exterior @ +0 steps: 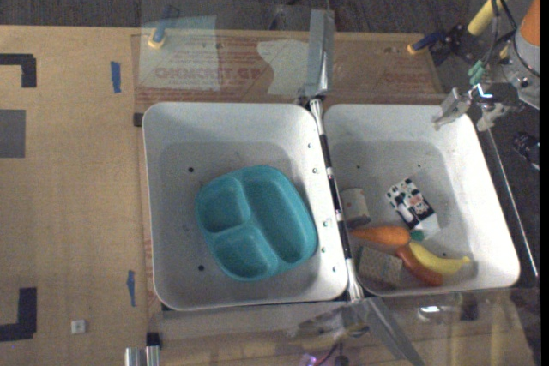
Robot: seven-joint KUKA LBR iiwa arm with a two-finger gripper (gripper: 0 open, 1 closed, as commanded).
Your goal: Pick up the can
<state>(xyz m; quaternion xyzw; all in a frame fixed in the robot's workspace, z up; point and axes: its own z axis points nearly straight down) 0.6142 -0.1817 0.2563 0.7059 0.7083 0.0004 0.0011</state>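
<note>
Can (354, 206) first: where is it?

A small dull grey can, in the right-hand bin (480, 184), close against that bin's left wall, a little below the middle of the frame. It looks to be lying on its side, though the picture is too soft to be sure.

What crowds it?

An orange carrot (382, 236) lies just below it, nearly touching. Lower still sits a grey block (380, 267), and to the right of that a yellow banana (439, 259) resting over a red item (418, 268). A black-and-white packet (412, 203) lies to the can's right, with a gap between them. Nothing lies on top of the can.

And the pincer (467, 110)?

In the upper right of the frame, over the far right corner of the right bin, well apart from the can. Its two pale prongs stand wide, with nothing between them. The arm (527, 51) enters from the right edge.

Anything else on the counter (69, 210)?

The left bin (171, 133) holds a teal divided plate (255, 221), in the centre of the frame.
</note>
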